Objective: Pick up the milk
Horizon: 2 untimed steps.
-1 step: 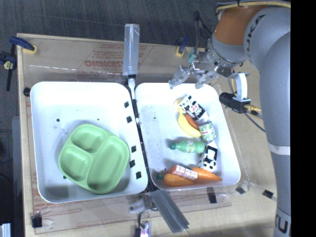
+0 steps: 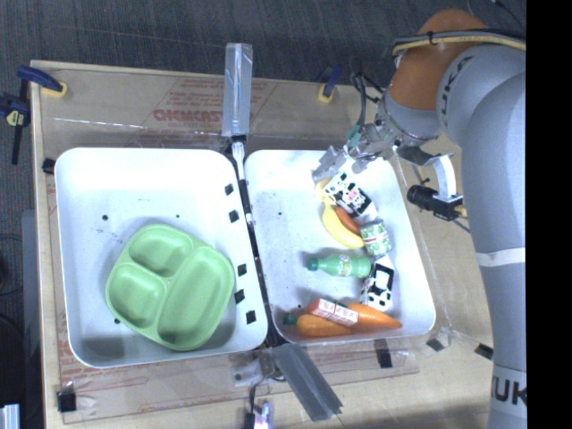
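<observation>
With the end effector [image 2: 332, 163] at the right bin's [image 2: 277, 239] top edge, touching the upper milk carton [image 2: 349, 197] (grip unclear), I'd drop straight down, avoiding the banana [image 2: 340, 226].

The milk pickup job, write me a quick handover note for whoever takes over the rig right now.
Gripper: at the right bin's upper edge, just above a cow-print milk carton; no item visible between its fingers.
Milk: that carton lies at the top of the right bin beside the banana. A second cow-print carton lies lower right, above the carrot.
Also there: green bottle. The green tray sits in the left bin.
Done: nothing lifted yet.
Left: grasp a carton and lift it.
</observation>
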Motion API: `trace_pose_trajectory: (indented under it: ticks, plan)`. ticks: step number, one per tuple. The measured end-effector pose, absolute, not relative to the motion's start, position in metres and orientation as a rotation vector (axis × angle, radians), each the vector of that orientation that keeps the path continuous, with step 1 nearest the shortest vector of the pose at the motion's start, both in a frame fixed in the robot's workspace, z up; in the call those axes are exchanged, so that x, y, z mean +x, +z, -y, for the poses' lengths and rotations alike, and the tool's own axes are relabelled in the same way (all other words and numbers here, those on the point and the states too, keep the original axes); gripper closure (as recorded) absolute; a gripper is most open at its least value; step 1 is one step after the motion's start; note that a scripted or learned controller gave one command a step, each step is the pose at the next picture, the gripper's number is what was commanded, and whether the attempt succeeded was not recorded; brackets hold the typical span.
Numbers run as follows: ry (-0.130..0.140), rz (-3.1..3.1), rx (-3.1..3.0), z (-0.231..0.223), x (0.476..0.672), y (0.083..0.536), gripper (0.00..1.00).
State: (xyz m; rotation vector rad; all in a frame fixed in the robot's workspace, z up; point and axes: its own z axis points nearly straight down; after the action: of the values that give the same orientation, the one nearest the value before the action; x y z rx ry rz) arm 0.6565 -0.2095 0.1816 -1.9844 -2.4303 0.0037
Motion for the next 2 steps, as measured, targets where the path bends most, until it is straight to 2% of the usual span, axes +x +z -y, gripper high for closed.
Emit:
trace_pose_trajectory:
  ticks: [1, 2]
  plan:
    - [-0.012, 2.440, -1.999, 0.195, 0.662, 0.127, 0.00]
    - [0.001, 2.486, -1.920, 0.209, 0.630, 0.173, 0.00]
